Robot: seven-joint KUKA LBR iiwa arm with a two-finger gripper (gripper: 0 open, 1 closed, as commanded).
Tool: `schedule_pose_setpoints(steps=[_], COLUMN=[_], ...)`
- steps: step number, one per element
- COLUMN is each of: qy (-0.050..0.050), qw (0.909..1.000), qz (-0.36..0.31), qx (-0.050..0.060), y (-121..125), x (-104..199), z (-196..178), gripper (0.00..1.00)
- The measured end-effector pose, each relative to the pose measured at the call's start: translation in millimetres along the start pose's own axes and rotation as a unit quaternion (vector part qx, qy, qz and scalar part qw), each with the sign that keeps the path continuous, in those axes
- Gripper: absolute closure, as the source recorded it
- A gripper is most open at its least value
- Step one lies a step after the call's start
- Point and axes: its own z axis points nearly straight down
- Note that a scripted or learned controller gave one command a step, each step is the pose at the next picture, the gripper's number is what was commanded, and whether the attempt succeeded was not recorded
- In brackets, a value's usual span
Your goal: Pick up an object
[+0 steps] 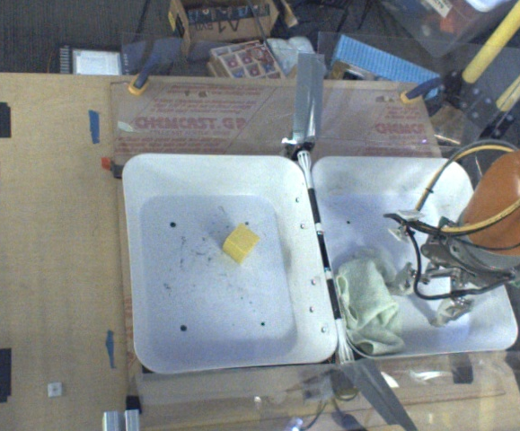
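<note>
While a small yellow block (240,243) lies alone near the middle of the left bin (152,187), the end effector (439,287) hangs over the right bin (367,182), just beside a crumpled pale green cloth (367,302); whether it is open I cannot tell.

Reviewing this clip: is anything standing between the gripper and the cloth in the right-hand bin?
Nothing visible. The gripper hangs over the right bin, and the pale green cloth lies just to its left against the divider, with bare bin floor between them. The yellow block sits apart in the left bin.
</note>
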Motion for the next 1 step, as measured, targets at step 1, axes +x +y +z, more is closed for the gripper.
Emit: schedule_pose_setpoints(steps=[1], qy=[-0.002], qw=[0.9908], qz=[-0.135], qx=[0.001], y=[-12.3], x=[57.5], z=[0.1], gripper=[0.0])
